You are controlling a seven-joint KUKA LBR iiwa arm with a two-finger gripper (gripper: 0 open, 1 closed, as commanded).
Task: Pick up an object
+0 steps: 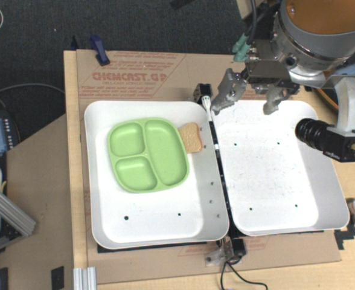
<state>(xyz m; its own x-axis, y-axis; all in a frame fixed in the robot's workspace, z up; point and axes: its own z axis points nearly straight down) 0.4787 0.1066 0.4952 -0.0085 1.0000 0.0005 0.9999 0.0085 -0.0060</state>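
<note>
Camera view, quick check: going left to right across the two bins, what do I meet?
Left bin → green divided plate → tan cracker-like piece at the plate's right edge → pincer, open, above the bins' far edge → right bin.

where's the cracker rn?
Left bin, upper middle: the cracker lies against the green tray's right edge, near the divider between bins.

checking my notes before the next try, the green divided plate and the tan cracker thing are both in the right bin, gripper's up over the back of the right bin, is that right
Not quite. The green divided plate and the tan cracker-like piece lie in the left bin, not the right bin, as the camera view shows. The rest stands: the gripper is over the back of the right bin.
</note>
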